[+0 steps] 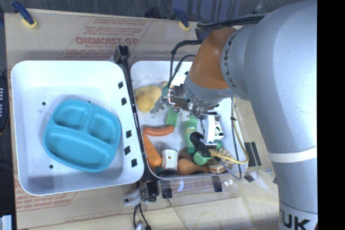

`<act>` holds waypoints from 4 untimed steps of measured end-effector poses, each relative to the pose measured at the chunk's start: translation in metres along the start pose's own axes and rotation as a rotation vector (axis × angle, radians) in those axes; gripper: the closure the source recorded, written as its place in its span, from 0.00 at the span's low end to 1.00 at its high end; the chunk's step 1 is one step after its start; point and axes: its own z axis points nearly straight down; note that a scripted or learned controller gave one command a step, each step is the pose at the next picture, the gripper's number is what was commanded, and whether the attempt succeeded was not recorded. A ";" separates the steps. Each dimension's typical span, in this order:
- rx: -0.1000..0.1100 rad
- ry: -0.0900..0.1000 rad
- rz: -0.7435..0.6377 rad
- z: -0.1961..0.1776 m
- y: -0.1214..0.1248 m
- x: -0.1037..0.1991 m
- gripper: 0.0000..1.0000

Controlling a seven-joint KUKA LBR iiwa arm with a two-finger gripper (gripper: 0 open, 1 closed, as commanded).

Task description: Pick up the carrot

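Lying against the lower-left wall of the right bin point(141, 70), the carrot point(152, 152) is judged light, rigid, smooth; a mid-body grip is advised. Gripper point(171, 99) is placed above, centre frame; its state cannot be told.

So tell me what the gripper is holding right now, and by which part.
It cannot be told. The gripper sits low in the right bin among the toy foods. The carrot lies apart from it, near the bin's left wall, clearly not held.
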 end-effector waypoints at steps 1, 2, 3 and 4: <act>-0.011 -0.002 0.201 -0.025 0.057 0.001 0.00; -0.004 0.002 0.114 0.029 0.072 0.006 0.00; -0.021 0.005 0.121 -0.078 0.049 0.061 0.00; -0.004 -0.003 0.305 0.032 0.051 -0.012 0.00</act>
